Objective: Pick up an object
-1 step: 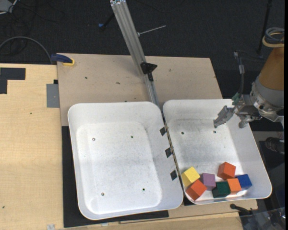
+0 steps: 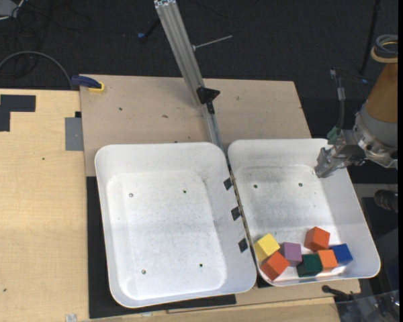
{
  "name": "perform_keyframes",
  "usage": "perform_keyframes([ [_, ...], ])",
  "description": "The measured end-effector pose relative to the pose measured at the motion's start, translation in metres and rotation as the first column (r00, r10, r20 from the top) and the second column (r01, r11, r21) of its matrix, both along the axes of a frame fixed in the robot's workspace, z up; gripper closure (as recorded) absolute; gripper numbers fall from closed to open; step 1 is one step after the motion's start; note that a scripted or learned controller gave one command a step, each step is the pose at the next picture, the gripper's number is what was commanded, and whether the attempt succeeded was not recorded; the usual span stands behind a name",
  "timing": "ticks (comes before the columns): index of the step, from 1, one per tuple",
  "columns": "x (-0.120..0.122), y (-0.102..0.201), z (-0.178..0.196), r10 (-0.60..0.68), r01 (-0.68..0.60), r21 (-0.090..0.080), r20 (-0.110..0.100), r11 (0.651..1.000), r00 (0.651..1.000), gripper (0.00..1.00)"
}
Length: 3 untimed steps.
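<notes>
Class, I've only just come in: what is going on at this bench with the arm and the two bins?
A robot arm reaches in from the right, its gripper over the far right rim of the right bin. It holds nothing visible. Coloured blocks sit clustered in that bin's near corner, among them a yellow block and a blue block, well away from the gripper.
</notes>
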<state>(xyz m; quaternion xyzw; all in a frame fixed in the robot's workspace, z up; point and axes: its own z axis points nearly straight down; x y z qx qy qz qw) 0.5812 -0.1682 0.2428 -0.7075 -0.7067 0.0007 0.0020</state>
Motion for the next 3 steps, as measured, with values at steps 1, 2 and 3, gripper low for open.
perform_keyframes([
  [1, 0.019, 0.074, -0.023, 0.007, -0.007, 0.002, -0.001, 1.000, 1.000, 1.00],
  [2, 0.071, 0.177, 0.037, 0.008, -0.008, 0.001, 0.008, 1.000, 1.000, 1.00],
  [3, 0.020, 0.207, 0.175, 0.004, -0.004, -0.001, 0.009, 1.000, 1.000, 1.00],
])
